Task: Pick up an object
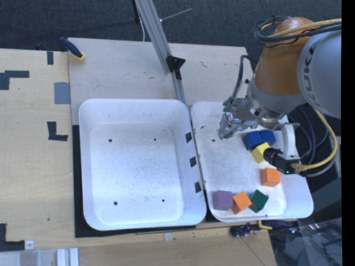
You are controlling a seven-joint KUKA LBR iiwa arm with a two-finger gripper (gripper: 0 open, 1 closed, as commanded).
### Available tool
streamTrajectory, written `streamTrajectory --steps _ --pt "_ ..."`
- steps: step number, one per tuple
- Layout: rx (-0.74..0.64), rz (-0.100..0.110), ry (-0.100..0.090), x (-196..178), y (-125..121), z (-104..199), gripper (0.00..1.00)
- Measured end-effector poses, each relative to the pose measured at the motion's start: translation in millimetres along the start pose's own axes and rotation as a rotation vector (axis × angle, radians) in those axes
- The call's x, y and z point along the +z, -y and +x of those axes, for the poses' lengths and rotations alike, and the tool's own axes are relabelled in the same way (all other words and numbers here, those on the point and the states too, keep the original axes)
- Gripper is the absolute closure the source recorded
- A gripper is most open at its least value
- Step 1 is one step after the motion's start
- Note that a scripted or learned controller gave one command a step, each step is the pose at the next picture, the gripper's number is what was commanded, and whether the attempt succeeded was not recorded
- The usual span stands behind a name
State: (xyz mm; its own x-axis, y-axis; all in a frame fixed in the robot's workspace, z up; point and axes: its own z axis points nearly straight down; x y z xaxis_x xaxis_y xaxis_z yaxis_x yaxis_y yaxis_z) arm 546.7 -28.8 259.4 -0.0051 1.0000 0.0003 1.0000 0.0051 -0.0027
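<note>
Claw [226, 127]: I read it low over the upper part of the right bin [206, 148], nothing between its tips; whether it stands wide or narrow I cannot tell from this slant.

Nearest candidate: blue block [259, 138], just beside the claw on the side away from the left bin [133, 204], long axis running roughly across the right bin. I judge the coming move a short shift away from the left bin.

Yellow block [259, 152]: touching the blue block, toward the bin's near end.

Orange cube [270, 177]: further toward the near end, apart from the yellow block.

Near-end cluster in the right bin: purple block [223, 199], small orange block [241, 201], green block [258, 200], side by side, well apart from the claw.

Left bin: only dark specks on its floor.

Worktop [33, 148]: carries both bins.
</note>
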Motion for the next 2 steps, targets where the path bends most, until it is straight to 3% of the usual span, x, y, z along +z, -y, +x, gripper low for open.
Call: streamTrajectory --steps 2 --pt "-0.001 0.000 0.000 19.8 -26.9 96.4 1.00"
